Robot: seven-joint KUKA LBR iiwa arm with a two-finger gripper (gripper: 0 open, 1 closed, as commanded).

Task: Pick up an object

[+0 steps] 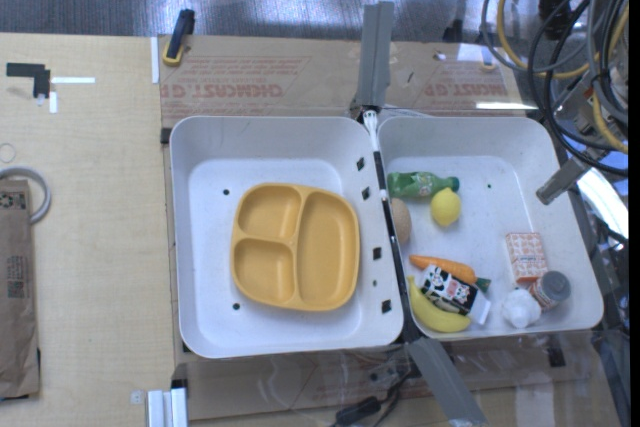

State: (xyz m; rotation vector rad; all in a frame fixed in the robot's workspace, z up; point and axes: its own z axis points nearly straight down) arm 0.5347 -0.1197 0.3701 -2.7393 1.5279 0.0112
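Note:
The left bin [200,165] holds a yellow divided plate [297,245] lying flat in its middle. In the right bin [500,140] lie a green bottle [420,183], a lemon [446,206] and a brownish oval item [401,215] by the left wall. Nearer the front are a carrot [445,268], a banana [435,313] and a black-and-white carton [450,292] resting on the banana. At the right side stand an orange-and-white box [526,257], a small jar [550,289] and a white lump [520,310].
Cables [570,5] hang at the top right above the right bin's corner. A grey bracket [562,181] juts over that bin's right rim. A grey post [375,55] stands behind the divider. A yellow-black tool [180,35] and a brown bag [15,285] lie to the left.

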